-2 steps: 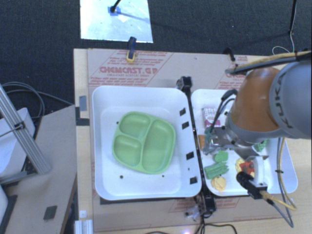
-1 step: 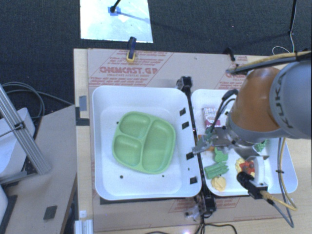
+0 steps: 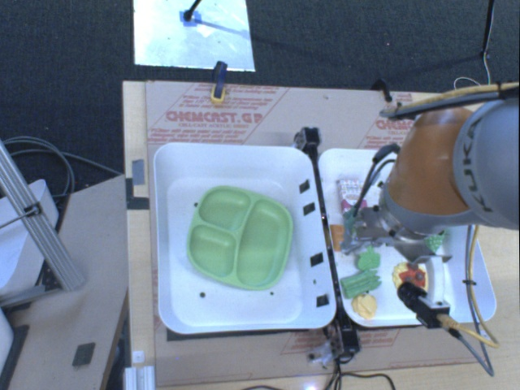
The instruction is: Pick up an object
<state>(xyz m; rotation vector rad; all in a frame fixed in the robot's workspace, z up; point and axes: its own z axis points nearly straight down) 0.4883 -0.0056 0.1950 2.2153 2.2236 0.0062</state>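
Over the right bin [image 3: 487, 299], the arm [image 3: 439, 169] hovers above small toys: a green piece [image 3: 360, 283], a yellow piece [image 3: 365, 305]; jaw state cannot be told; step in hand appears to be approach; next, descend squarely onto one item; the green tray [image 3: 240, 236] lies in the left bin [image 3: 175, 218].

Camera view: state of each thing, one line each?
Green divided plate: upright, lying flat in the left bin, compartments bare.
Right bin: holds several small toys, arm over it.
Green toy: lying loose on the right bin's floor.
Yellow toy: lying loose near the right bin's front edge.
Gripper: low over the toys, nothing seen held.
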